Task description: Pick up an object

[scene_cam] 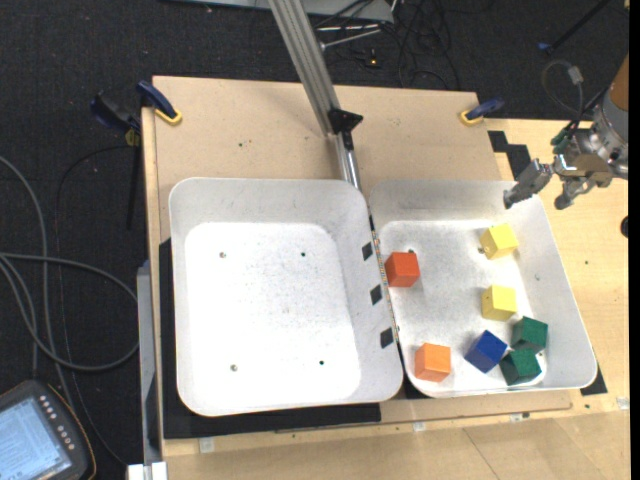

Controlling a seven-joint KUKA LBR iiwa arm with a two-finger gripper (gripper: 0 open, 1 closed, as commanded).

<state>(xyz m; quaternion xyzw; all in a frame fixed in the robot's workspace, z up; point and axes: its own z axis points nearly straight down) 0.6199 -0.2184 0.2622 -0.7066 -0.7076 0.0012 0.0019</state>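
Observation:
The right bin [440,213] holds several blocks. An orange-red block [402,268] lies near its left wall, and a lighter orange one [433,361] sits at the front. Two yellow blocks [499,240] [499,301] lie toward the right. A blue block [487,351] and two green blocks [530,333] [520,367] crowd the front right corner. My gripper [546,187] hangs at the bin's far right corner, above the rim, open with nothing between its fingers. It is up and to the right of the upper yellow block.
The left bin [265,288] lies beside the right one. A slanted metal pole [310,63] crosses from the top to the gap between the bins. Clamps [158,103] [482,111] sit at the bench's far corners. Cables lie on the dark floor.

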